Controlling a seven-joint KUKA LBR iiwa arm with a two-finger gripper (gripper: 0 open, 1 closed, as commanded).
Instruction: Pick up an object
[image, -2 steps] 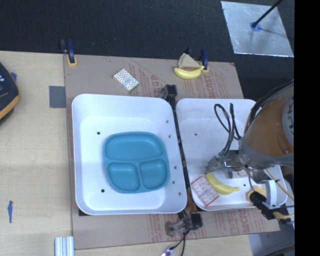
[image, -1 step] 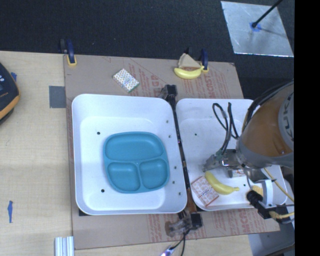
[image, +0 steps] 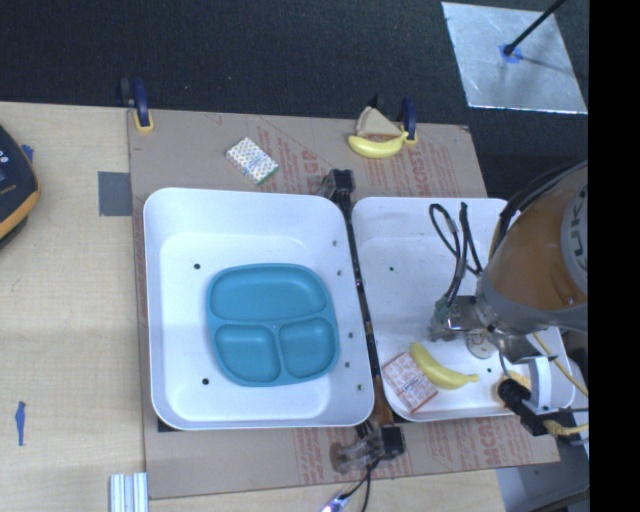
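**A:** Where is the thing you must take?

**B:** The yellow banana (image: 441, 367) lies in the right bin (image: 400, 225), near its front edge, touching a small printed card (image: 409, 382) on its left side.

**A:** And the gripper (image: 455, 322)?

**B:** It hangs just beside the banana, on the far side. You cannot tell if it is released or clenched; the wrist hides it.

**A:** How to do it well?

**B:** I think you should come down across the banana's middle, away from the card, so only the fruit is taken.
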